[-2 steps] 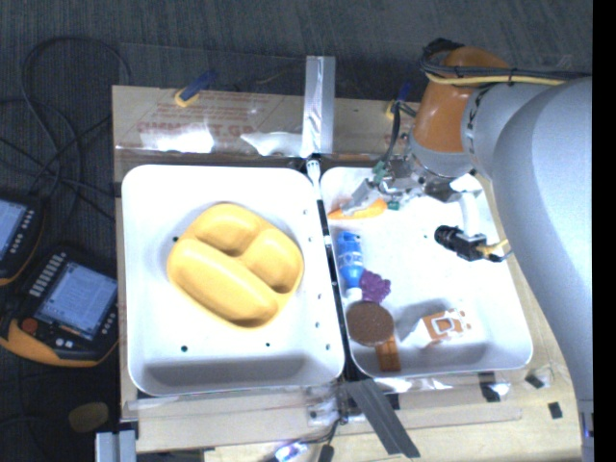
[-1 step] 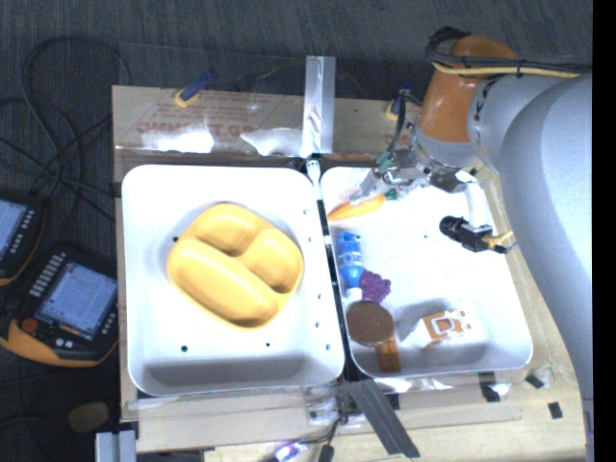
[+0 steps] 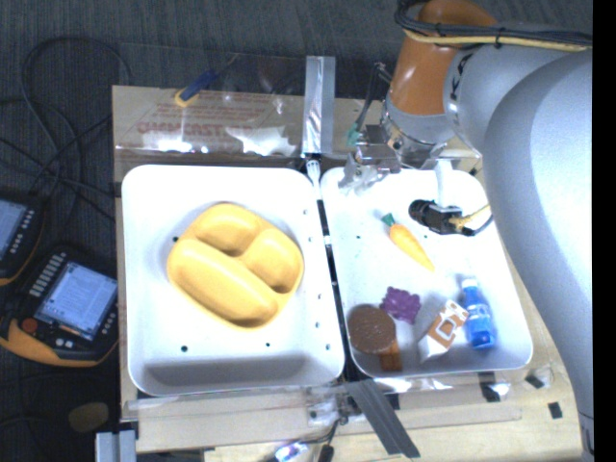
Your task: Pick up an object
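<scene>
Gripper [image 3: 371,166] hovered over right bin's [image 3: 361,268] far-left corner; open or closed, couldn't tell. Nearest obj, toy carrot [image 3: 409,243], lay twd bin centre from it, long axis slanting far-left to near-right, green end nearer gripper.

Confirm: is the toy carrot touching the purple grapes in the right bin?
Apart. The camera view shows bare white bin floor between carrot and grapes.

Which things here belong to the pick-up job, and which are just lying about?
Job: gripper, yellow loaf-shaped thing, carrot, purple cluster, brown disc, small carton, blue bottle.
Lying about: handheld controller, clear plastic sheet.
</scene>
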{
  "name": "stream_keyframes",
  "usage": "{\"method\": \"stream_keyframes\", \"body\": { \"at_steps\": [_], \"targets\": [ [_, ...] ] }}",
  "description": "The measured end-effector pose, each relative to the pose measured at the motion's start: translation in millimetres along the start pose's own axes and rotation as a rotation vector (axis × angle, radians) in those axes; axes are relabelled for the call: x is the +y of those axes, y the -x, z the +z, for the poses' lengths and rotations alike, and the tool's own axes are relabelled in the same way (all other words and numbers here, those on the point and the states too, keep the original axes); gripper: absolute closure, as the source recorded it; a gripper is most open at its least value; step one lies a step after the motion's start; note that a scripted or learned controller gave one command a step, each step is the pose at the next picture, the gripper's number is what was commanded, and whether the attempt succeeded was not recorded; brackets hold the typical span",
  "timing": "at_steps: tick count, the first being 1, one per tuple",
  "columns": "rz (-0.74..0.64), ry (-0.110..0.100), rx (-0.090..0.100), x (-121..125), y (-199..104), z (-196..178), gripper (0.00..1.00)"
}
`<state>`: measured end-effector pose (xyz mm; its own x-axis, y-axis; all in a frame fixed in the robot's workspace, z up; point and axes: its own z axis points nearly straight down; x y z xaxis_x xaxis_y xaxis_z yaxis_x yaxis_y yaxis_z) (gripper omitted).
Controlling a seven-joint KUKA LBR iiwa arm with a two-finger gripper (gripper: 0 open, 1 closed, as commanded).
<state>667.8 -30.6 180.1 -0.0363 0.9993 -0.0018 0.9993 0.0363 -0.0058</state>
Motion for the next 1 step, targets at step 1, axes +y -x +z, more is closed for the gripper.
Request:
{"method": "stream_keyframes", "body": {
  "at_steps": [1],
  "targets": [
    [0.296,-0.003,-0.001,-13.4,-12.7,1.0,1.00]
  ]
}}
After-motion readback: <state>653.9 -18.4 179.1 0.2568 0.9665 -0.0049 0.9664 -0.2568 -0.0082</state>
